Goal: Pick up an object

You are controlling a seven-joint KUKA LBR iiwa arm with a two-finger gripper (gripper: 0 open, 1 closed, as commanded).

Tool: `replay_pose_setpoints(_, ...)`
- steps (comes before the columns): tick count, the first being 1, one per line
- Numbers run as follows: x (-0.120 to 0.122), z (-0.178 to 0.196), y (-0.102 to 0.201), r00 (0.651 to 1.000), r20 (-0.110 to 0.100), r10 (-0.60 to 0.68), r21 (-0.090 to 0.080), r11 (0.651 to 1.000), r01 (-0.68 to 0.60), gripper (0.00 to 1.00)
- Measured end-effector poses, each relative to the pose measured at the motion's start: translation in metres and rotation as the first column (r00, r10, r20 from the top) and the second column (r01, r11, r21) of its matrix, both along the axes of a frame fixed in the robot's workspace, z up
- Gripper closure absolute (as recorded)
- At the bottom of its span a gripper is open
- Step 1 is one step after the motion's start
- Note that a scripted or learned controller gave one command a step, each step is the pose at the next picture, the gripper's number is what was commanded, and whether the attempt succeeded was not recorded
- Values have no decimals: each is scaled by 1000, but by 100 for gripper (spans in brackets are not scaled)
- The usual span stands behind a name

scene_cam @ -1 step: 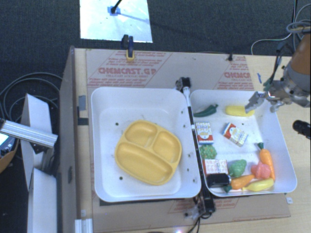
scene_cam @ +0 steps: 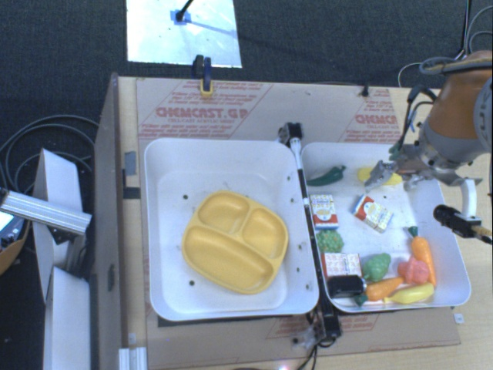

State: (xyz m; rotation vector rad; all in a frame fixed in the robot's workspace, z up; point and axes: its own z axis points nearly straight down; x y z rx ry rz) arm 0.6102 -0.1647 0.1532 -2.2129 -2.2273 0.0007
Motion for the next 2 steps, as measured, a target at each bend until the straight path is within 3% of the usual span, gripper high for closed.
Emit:
replay_pose_setpoints(1, -9, -73, 21, 1000, -2, -1, 1, 1000, 1, 0)
replay_pose_setpoints(2, -6, -58, 20, 1000, 6, 0, -2, 1000, 0, 100)
